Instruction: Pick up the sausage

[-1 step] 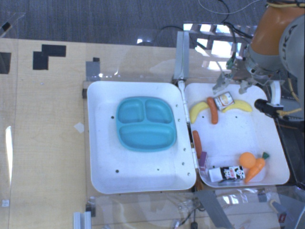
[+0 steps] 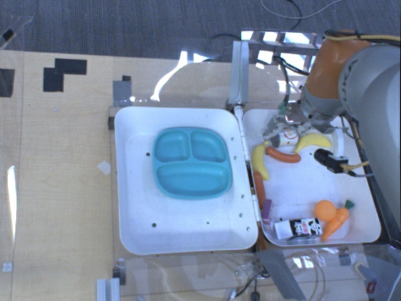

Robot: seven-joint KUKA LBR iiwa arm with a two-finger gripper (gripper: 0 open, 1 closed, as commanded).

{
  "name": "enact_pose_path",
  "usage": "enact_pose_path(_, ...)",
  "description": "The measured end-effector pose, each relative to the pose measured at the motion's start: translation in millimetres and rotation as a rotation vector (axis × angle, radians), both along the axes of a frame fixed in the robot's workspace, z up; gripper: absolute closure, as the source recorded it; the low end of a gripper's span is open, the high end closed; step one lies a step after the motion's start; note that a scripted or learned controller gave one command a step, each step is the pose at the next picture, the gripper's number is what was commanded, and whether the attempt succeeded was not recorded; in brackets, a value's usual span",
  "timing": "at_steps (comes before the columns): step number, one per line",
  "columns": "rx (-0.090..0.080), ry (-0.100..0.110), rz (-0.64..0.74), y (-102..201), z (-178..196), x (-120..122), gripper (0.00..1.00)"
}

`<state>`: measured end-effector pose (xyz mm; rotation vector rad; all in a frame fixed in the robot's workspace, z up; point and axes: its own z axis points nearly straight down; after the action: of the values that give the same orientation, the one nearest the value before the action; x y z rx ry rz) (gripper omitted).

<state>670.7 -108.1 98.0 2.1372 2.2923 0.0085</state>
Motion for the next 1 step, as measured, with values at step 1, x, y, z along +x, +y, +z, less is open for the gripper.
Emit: enact_pose_path(1, 0.002, 0.000, -0.033, 24.2, -9.4, -46.1, 0.00)
